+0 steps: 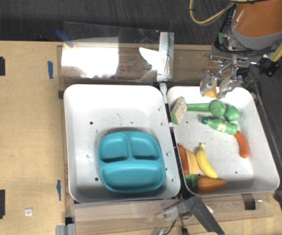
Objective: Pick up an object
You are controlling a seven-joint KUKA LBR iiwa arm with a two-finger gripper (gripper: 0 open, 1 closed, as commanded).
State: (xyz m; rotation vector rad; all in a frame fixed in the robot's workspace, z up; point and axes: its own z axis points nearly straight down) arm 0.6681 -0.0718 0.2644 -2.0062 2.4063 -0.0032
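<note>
- Table: pale, board-like surface with black squares and blue tape marks along its left side.
- Left bin: shallow, white, rounded corners; it holds a teal divided tray of smooth plastic with three compartments, lying toward the near side.
- Clear plastic sheet: glossy and taped, lying behind the left bin.
- Right bin: shallow, white, speckled floor; it holds the toy items listed below.
- Brush: pale bristle head on a green handle, at the bin's far left, against the wall shared with the left bin.
- Green round toys: two smooth balls touching each other, at the end of the brush handle.
- Green bottle: small, lying on its side just in front of the green balls.
- Orange-red chili-shaped piece: elongated, near the bin's right wall.
- Banana: yellow, curved, mid-bin; beside it lie orange strips along the left wall.
- Carrot: orange with a green top, at the near wall.
- Gripper: metal, hanging over the bin's far edge; jaws pointing down with a small orange object just under them. Whether the jaws clasp it cannot be told.
- The green balls and bottle lie just in front of the jaws; banana and carrot well apart from them.
</note>
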